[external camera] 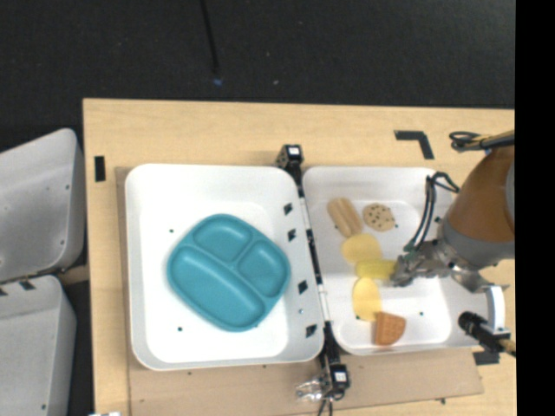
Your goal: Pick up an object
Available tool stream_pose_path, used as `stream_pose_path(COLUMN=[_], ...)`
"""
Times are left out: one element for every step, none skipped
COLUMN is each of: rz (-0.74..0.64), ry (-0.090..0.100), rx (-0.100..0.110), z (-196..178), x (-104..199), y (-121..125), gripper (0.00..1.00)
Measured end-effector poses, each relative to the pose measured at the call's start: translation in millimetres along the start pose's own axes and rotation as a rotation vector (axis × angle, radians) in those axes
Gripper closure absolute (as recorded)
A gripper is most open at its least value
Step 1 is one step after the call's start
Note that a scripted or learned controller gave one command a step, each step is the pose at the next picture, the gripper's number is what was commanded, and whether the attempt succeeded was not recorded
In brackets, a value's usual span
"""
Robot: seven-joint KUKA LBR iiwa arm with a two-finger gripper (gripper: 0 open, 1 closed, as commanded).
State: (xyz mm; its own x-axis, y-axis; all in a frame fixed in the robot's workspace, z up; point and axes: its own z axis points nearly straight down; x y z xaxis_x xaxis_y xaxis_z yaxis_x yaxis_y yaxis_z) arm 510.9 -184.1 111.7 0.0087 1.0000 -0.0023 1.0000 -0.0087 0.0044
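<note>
Reaching in from the right edge of the camera view, the grey arm with its orange band (486, 199) is hanging over the right bin (408, 177), and the gripper (404, 269) is sitting low among the toy food there, just beside a yellow piece (375, 269). Whether the claw is released or clenched cannot be told from this angle. Nothing is showing between it as grasped. In the same bin, a tan bread stick (343, 216) and a chocolate-chip cookie (378, 217) are lying near the far wall, a round yellow piece (361, 248) is lying below them, another yellow piece (366, 295) is resting nearer the camera, and an orange wedge (388, 328) is lying by the near wall. The left bin (147, 319) is holding a teal divided plate (227, 270), lying flat and turned at a slant.
</note>
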Motion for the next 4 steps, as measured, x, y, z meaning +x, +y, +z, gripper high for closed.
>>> stream_pose_path(rz=[-0.004,-0.011,-0.013,-0.015], ry=[-0.001,-0.001,0.0,0.002], rx=[-0.002,-0.004,-0.003,0.002], z=[-53.4,-116.9,-174.6,-163.4], x=[-10.8,-8.6,-1.7,52.9], y=[7.2,12.3,19.4,30.3], gripper=[1.0,1.0,1.0,1.0])
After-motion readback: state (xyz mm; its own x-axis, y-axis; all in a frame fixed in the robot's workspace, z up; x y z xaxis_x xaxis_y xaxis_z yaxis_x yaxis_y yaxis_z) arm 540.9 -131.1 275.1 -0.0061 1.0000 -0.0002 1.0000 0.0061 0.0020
